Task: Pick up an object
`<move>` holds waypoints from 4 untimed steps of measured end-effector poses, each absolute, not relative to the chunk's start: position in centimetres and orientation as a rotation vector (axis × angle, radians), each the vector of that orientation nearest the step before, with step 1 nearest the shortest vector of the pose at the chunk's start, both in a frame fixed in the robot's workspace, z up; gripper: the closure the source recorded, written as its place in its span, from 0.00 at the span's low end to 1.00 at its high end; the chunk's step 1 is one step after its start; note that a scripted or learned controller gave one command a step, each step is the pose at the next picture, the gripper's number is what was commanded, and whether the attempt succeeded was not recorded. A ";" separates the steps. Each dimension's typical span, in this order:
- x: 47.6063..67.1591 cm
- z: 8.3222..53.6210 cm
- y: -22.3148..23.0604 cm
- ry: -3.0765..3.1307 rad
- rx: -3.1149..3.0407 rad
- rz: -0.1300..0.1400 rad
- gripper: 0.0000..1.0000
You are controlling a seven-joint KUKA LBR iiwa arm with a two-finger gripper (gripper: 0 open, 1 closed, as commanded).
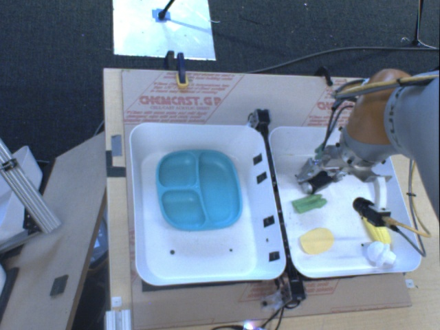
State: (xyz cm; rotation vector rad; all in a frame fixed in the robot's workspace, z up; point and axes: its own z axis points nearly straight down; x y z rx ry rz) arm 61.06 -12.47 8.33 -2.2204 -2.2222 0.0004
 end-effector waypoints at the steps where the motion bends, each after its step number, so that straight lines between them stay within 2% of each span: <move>1: 61.2 9.6 -12.5 -2.225 -2.224 -0.004 1.00; 4: 61.2 25.8 -13.5 -2.230 -2.221 -0.006 1.00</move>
